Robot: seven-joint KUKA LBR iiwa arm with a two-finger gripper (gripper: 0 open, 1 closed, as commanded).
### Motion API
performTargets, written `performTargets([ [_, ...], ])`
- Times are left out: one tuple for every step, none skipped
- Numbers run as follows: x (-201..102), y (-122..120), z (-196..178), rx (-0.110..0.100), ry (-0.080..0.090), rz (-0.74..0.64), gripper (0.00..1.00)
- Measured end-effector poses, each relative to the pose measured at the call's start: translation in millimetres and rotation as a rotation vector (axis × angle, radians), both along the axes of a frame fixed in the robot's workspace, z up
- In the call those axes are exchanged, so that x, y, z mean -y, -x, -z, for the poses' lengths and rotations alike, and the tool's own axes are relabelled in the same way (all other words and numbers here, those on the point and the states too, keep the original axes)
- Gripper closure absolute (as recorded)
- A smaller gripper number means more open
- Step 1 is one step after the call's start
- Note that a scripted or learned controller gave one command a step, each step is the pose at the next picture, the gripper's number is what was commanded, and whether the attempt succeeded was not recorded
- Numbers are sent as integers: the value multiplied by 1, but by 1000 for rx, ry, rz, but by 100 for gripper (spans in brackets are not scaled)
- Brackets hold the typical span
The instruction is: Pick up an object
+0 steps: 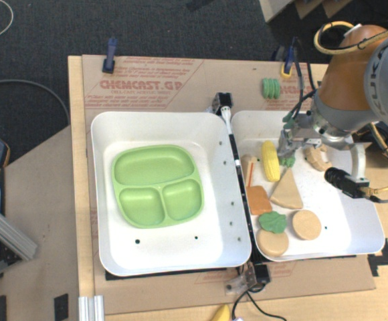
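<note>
My gripper (286, 154) is low over the back of the right bin (354, 239), just right of a yellow corn cob (270, 160). A small green piece (287, 159) shows right at its tip; whether it is gripped I cannot tell. Nearby in the same bin lie a tan wedge (286, 192), an orange square (259, 198), a thin orange stick (249, 172), a green leafy piece (272, 221), two round tan discs (306, 224) (273, 243) and a pale chunk (318, 158) partly under the arm.
The left bin (107, 179) holds a green divided plate (157, 184). A green ridged item (271, 88) lies on the cardboard behind the right bin. Blue clamps (109, 55) (288, 60) stand at the board's back edge.
</note>
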State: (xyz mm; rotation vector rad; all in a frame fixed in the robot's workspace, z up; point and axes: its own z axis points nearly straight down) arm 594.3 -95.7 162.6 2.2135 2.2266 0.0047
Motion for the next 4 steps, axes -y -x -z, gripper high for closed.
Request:
performTargets([
  [109,-49,-22,5,8,12,100],
  [28,-9,-20,-9,-3,2,100],
  [-60,-24,-41,1,-1,-2,100],
  [4,-26,-117,6,4,10,100],
])
